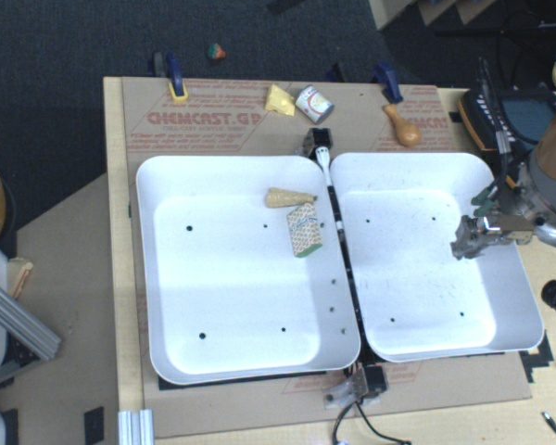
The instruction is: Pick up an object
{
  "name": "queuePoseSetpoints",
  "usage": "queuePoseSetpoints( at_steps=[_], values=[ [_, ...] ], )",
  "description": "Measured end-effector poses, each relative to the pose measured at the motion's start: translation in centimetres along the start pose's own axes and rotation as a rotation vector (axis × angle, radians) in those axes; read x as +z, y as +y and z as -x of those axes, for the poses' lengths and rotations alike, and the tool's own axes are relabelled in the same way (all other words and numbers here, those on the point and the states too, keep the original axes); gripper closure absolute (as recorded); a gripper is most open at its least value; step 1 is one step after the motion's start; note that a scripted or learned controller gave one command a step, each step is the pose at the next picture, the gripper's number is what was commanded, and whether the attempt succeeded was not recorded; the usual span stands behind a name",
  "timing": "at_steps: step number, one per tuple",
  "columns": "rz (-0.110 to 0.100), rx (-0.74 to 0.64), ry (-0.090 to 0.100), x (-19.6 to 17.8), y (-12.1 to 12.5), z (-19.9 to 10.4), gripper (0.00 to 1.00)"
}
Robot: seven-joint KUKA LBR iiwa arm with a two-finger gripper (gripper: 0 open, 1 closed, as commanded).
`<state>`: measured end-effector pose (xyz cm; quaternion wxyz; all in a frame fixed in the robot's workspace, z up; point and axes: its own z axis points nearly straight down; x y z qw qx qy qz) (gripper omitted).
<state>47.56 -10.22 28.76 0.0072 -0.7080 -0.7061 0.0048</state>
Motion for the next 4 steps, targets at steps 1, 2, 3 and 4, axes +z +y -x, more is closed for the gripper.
queuePoseSetpoints(
  at_steps=[1,2,3,4],
  values=[
    [0.041,-0.007,-0.007,-17.8,5.4,-1.9,1.0],
    [0.024,0.007,-0.011,-20.4,7.4,9.0,1.0],
    [0.002,-0.006,0.001,-2.7,19.2,7.8,1.0],
    [0.017,0.002,-0.006,-6.2,15.7,12.4,1.0]
  ],
)
